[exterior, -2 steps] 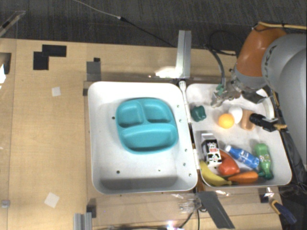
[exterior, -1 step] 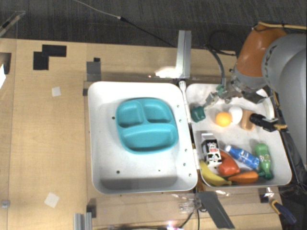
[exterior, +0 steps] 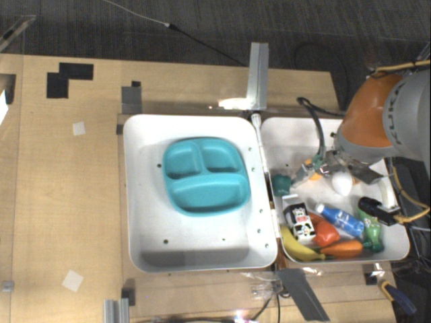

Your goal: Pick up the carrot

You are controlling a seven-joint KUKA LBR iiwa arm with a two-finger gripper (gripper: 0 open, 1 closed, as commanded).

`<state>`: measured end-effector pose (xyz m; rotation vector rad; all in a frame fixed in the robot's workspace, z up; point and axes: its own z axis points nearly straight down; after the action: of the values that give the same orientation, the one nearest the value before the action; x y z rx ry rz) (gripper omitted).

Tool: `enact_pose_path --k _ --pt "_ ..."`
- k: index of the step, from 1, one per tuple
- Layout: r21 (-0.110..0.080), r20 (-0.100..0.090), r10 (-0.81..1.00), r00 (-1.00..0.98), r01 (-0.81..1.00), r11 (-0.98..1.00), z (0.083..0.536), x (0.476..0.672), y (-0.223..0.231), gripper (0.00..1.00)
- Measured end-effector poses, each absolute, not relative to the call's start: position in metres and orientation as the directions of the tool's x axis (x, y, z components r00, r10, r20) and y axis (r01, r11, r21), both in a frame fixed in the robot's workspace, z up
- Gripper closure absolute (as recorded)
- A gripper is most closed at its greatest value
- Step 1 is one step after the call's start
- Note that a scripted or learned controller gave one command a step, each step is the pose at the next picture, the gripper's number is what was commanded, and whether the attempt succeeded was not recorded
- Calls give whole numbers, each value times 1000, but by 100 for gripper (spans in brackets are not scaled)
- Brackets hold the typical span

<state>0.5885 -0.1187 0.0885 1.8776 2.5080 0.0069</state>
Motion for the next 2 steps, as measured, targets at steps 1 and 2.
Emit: enact_pose_path --k 1,2 --pt "19 -8 959 -284 959 284 102 593 -117 100" --pt "10 0 1000 -11 1000 11 188 649 -62 100"
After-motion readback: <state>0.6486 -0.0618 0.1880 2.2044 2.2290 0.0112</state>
